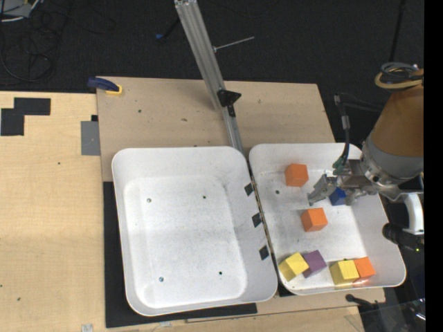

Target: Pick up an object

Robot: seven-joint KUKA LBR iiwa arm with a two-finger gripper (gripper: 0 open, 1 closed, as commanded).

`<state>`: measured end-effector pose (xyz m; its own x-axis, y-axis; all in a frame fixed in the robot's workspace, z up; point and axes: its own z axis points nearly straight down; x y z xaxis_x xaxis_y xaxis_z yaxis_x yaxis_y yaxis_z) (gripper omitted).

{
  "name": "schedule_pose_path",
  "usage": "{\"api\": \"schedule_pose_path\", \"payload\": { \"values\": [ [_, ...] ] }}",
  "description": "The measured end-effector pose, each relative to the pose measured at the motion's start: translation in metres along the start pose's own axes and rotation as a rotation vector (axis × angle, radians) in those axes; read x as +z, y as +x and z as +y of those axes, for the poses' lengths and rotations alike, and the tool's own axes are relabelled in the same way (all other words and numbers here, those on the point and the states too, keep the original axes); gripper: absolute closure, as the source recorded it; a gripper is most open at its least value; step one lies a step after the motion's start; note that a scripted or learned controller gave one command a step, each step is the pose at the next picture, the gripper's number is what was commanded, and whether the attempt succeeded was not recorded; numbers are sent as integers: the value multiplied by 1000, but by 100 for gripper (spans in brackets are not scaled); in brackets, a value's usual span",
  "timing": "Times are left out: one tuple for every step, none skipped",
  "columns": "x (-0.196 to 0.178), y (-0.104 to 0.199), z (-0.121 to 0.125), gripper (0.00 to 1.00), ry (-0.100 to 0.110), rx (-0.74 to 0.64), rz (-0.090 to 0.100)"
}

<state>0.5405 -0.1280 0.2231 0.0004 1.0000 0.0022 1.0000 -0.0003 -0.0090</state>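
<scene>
A bare aluminium rail (pixel 205 61) slanted across the wooden desk (pixel 277 109) toward the seam between the bins. A blue-and-yellow clamp (pixel 104 85) sat at the desk's far left corner, with dark cables (pixel 28 19) on the floor beyond.

Tool (pixel 324 189) low, arm reaching leftward

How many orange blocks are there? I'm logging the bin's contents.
3, all in the right bin: one orange block at the far side, one mid-bin, one at the near edge. The arm could hide more.
</scene>
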Motion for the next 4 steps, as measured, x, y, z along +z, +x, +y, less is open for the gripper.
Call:
{"api": "schedule_pose_path", "payload": {
  "values": [
    [61, 8, -5, 0, 1, 0, 1],
    [105, 6, -12, 0, -19, 3, -11],
    [92, 5, -10, 100, -22, 9, -7],
    [45, -5, -7, 100, -11, 7, -3]
  ]
}}
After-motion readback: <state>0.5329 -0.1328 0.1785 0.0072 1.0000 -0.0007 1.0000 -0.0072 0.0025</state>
